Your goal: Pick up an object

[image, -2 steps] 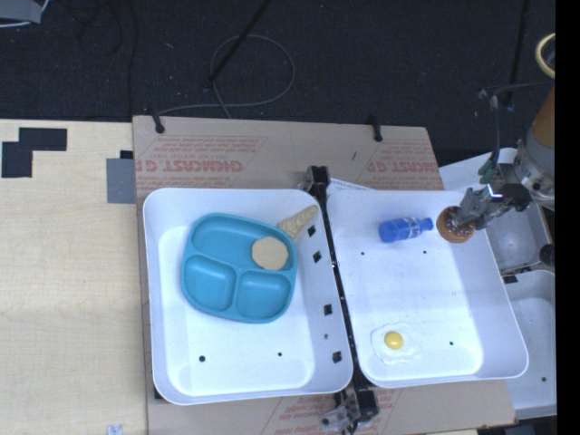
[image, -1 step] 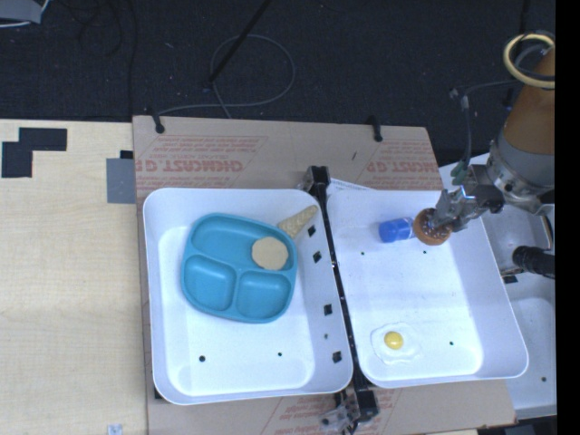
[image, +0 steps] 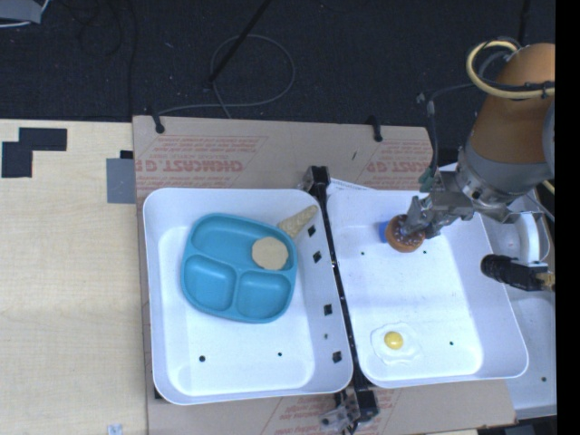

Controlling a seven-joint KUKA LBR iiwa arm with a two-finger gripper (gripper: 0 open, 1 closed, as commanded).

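The left bin [image: 172, 352] holds a blue divided plate [image: 237, 268], which lies in the bin's upper half, nearer its left wall than its right. A round tan cookie-like disc [image: 269, 254] rests on the plate's upper right compartment, close to the plate's rim. Just beyond that rim, toward the bin's upper right corner, a tan wedge shaped like an ice-cream cone [image: 298, 221] lies tilted, its wide end pointing to the black divider [image: 331, 288] that runs between the two bins.

The right bin [image: 453, 315] carries two toy foods. A fried egg [image: 394, 342], white with a yellow yolk, lies flat near the bin's lower edge, left of its middle. A small brown doughnut-like ring [image: 403, 236] with a dark centre sits near the bin's upper edge, also left of the middle, well apart from the egg.

The gripper [image: 419, 225] is low over this ring at its right side, and its dark fingers overlap the ring's right edge. The view is too coarse there to tell how far apart the fingers stand or whether the ring sits between them. The grey arm with its orange band [image: 517, 125] reaches in over the bin's upper right corner.
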